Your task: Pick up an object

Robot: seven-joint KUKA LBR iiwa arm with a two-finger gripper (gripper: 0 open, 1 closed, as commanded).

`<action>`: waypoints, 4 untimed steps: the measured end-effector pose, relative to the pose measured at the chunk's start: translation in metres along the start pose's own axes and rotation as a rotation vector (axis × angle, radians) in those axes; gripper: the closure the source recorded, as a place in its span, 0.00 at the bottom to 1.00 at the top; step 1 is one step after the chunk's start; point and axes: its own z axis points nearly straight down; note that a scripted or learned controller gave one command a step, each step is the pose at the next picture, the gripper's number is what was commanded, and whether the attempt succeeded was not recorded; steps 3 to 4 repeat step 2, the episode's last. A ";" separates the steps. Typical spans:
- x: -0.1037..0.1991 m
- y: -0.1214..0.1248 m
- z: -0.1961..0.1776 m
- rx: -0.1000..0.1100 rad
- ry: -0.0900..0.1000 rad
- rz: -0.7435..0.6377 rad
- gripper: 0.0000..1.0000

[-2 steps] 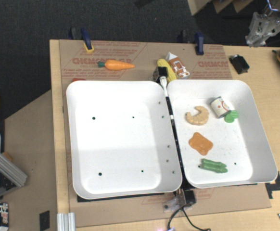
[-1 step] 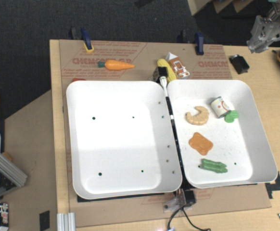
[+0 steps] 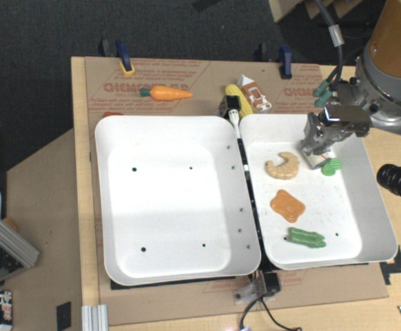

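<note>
Claw (image 3: 315, 152): down low in the right bin (image 3: 366, 205), far half, just right of the croissant. Can't tell whether released or clenched from this angle, so not calling a grab.

Arm (image 3: 386, 67): reaching in from the right, orange band up top, wrist tipped down toward the bin floor. Looks like a straight top-down pick attempt.

Croissant (image 3: 283, 165): tan curved pastry toy, lying flat just left of the claw tip, maybe touching, hard to say. Probably the target, or the next thing over.

Green piece (image 3: 331, 167): small round green toy right beside the claw on its right. Equally likely target, given how the claw sits between the two.

Orange piece (image 3: 287, 205): flat orange lump nearer the middle of the right bin, clear of the claw.

Green veg (image 3: 306, 237): long bumpy green toy at the near side of the right bin, well apart from the action.

Left bin (image 3: 111, 185): white, nothing but a few dark dots on the floor; guessing drop-off side once something gets lifted.

Carrot (image 3: 166, 93): out on the cardboard beyond the left bin, not in play.

Corn and packet (image 3: 245, 96): yellow corn toy and a small brown-white packet lying at the far end of the seam between bins, outside both.

Desk (image 3: 90, 74): cardboard sheet clamped down with blue clips at the far edge, presumably so bins don't slide.

Progress: nothing lifted yet by the look of it.
</note>
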 end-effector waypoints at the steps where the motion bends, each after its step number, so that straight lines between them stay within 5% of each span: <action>1: 0.047 0.003 -0.111 -0.029 0.002 0.000 1.00; 2: 0.114 0.003 -0.007 -0.002 -0.003 -0.002 1.00; 4: 0.114 0.003 -0.007 -0.002 -0.003 -0.002 1.00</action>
